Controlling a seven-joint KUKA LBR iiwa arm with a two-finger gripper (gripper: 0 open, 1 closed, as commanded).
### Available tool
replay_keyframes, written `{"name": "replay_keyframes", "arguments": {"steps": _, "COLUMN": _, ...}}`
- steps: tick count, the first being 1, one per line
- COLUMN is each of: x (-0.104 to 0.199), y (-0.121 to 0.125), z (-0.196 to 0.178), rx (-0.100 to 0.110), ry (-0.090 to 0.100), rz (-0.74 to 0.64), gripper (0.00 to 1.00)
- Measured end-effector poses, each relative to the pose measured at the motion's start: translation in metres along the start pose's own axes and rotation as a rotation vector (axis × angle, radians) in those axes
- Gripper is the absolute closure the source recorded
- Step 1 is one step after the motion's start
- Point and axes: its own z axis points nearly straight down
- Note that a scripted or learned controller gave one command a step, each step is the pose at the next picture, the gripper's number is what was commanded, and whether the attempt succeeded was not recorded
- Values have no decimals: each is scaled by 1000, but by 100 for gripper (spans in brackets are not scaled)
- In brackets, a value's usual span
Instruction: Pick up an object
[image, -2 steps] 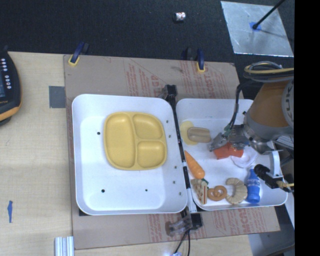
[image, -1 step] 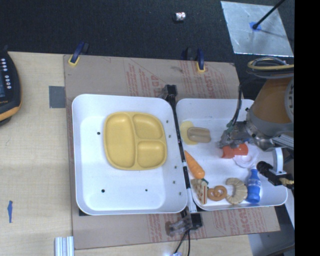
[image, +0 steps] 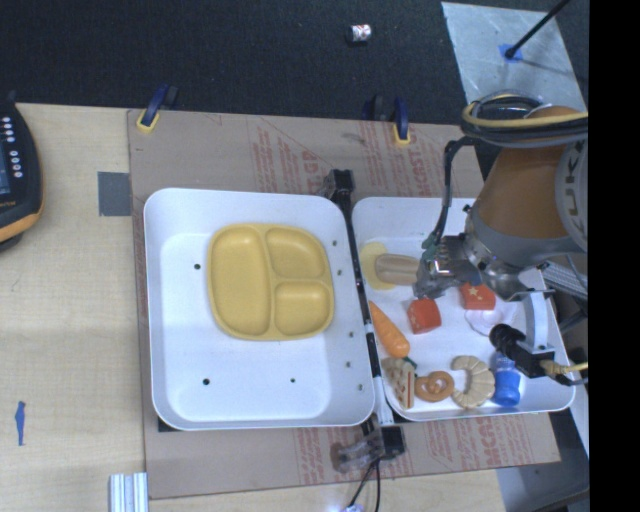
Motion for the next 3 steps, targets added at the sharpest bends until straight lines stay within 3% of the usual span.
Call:
{"name": "replay_keyframes", "arguments": {"steps": 1, "x": 0, "y": 2, "z": -1, "rx": -3, "ry": -1, "rz": -2, "gripper": 0}}
{"name": "replay_keyframes", "arguments": {"steps": 2, "x": -57, "y": 27, "z": 79, "rx": -7, "ry": -1, "rz": -4, "gripper": 0}}
{"name": "replay_keyframes", "arguments": {"steps": 3, "x": -35, "y": 9, "z": 99, "rx": -1, "ry": 0, "rz": -3, "gripper": 0}}
